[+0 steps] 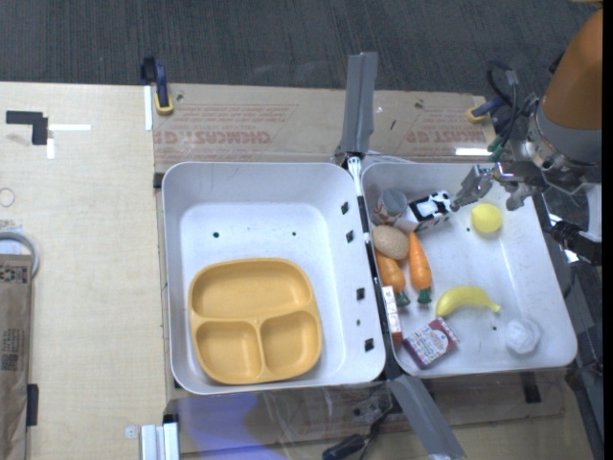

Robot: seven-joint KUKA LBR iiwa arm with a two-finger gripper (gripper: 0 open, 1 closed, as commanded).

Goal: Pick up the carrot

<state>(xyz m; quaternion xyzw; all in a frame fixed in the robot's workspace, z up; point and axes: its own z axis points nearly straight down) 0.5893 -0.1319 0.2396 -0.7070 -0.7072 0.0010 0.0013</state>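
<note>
Two orange carrots with green tips lie in the right bin point(551, 286) near its left wall, one point(419, 262) just right of the other point(390, 274). My gripper point(494, 192) hovers at the bin's far right part, above a yellow lemon point(487, 219). It is open, with nothing between its fingers. It stands well to the right of and behind the carrots, apart from them.
Around the carrots are a tan potato point(390, 241), a black-and-white cow toy point(431, 209), a banana point(466, 301), a red packet point(431, 343) and a clear lid point(522, 335). The left bin point(249, 199) holds a yellow divided plate point(255, 319).
</note>
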